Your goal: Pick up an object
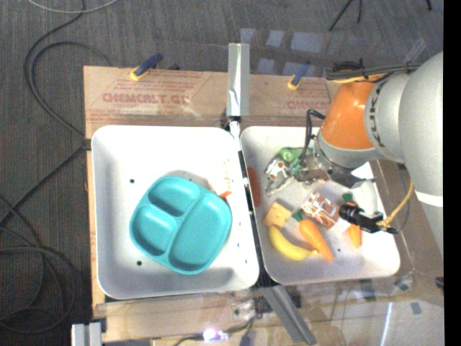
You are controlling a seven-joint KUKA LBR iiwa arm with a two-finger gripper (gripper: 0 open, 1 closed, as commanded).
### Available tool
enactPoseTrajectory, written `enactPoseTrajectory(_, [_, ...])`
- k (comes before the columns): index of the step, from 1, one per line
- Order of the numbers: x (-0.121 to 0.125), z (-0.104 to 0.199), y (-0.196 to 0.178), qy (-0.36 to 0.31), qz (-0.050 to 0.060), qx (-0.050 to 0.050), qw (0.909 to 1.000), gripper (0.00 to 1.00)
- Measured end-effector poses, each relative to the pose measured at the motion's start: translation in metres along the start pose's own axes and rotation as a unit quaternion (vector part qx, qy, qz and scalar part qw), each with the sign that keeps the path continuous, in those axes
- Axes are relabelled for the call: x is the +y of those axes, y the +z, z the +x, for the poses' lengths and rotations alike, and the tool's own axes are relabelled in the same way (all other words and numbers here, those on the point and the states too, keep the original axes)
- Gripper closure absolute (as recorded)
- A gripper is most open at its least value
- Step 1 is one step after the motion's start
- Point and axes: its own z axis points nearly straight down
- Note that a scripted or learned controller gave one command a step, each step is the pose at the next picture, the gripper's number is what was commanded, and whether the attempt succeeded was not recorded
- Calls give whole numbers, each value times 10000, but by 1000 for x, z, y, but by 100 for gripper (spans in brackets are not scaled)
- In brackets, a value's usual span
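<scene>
Nearest the front edge of the worktop, in the right white bin (374,269), there was a yellow plastic banana (290,246) with an orange plastic carrot (315,238) touching it. My guess was both were light, stiff and a bit slick, so the carrot's thick middle looked like the safest place to pinch. A small clear-and-orange packet (320,210) sat just behind them. Further back, the hand (287,169) hung low over a green-and-silver jumble (282,161) near the bin's back left corner. Honestly couldn't tell whether it was clenched or released, or gripping anything. The left white bin (108,215) held a teal divided plastic plate (181,224).
</scene>
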Motion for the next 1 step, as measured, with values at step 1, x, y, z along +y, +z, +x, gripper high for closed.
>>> enactPoseTrajectory(1, [0, 0, 0, 0, 0, 0, 10000, 0])
